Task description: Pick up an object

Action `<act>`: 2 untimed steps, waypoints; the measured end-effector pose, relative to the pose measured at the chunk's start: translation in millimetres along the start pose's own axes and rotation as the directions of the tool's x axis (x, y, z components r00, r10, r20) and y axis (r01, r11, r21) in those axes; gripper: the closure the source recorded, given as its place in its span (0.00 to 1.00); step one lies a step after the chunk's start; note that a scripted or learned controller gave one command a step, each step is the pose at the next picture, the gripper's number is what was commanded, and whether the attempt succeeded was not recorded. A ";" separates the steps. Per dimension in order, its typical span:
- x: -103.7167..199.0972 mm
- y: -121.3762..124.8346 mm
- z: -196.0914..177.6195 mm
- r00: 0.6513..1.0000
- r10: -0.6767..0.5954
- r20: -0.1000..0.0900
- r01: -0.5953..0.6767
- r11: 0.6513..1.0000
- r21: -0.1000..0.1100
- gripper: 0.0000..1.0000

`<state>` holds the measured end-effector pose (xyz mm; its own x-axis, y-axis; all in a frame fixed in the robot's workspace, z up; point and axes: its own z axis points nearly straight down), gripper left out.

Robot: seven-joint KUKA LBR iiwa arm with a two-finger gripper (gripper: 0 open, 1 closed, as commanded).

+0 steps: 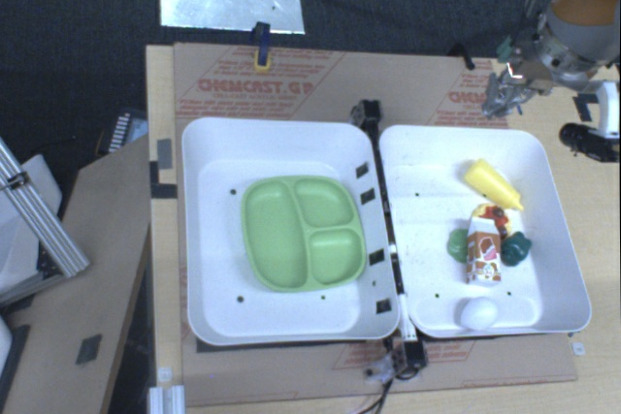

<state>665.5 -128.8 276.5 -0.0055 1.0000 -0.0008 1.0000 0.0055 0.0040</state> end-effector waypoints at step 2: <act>101.3 -13.9 26.5 1.000 -0.004 -0.002 0.004 1.000 0.004 1.00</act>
<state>651.1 -27.6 249.8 -0.0092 1.0000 0.0015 1.0000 0.0092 -0.0003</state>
